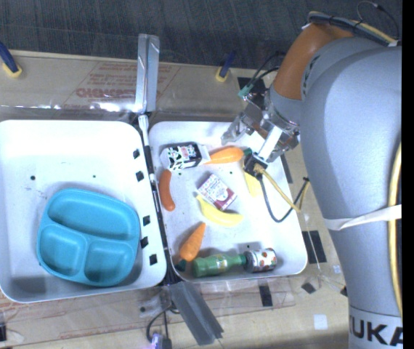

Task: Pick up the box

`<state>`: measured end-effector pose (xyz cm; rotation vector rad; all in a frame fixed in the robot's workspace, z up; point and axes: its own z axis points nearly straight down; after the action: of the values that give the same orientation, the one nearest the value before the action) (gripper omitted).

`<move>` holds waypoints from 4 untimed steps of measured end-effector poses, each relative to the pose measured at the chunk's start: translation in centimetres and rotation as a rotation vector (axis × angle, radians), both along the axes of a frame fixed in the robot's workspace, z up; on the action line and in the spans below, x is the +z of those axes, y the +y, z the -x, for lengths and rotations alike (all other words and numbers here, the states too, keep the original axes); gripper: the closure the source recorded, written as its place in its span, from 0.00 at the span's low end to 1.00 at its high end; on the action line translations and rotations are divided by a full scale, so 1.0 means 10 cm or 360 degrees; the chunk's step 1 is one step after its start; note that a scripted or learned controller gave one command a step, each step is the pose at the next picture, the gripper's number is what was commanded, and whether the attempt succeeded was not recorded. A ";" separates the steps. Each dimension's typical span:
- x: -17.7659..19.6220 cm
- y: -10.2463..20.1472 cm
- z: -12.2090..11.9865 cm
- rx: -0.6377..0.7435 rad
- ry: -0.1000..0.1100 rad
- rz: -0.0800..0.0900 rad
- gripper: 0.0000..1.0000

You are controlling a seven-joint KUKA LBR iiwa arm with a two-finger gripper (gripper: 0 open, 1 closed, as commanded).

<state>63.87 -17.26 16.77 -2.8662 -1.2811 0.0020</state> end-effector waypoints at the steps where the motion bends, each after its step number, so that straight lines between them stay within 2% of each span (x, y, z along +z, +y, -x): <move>1: 0.05 0.19 0.15 0.0325 0.0006 -0.0003 0.00; 2: -0.78 0.50 0.92 0.0254 0.0008 -0.0002 0.00; 3: -0.68 0.50 0.92 0.0261 0.0011 -0.0002 1.00; 4: 0.23 1.74 1.35 0.0578 0.0001 -0.0001 1.00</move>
<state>50.36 0.11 19.10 -2.5877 -1.7770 0.0034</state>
